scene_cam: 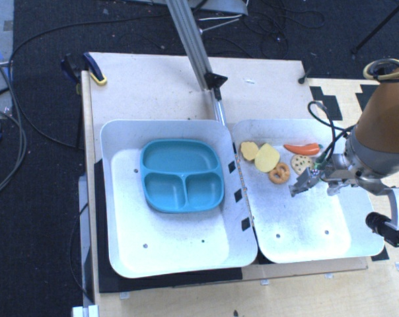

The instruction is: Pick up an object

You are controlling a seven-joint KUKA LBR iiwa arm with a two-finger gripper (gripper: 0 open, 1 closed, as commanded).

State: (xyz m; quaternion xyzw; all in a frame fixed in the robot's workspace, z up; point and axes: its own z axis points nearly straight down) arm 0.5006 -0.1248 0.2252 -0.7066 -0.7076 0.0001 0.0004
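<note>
I see gripper (312,180) low in right bin (305,240), grip state unclear, beside carrot (301,148), long axis left-right, pretzel (279,173) near

Gripper (313,179) hangs low over the right white bin (305,236) — just beside a small brown pretzel (279,173), yellow pieces (260,155) and an orange carrot-like piece (301,148); divided blue plastic tray (182,176) sits in the left bin (166,243).

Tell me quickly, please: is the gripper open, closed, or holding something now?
Gripper: cannot be told; it hangs over the right shallow white bin, beside the brown pretzel-shaped toy.
</note>
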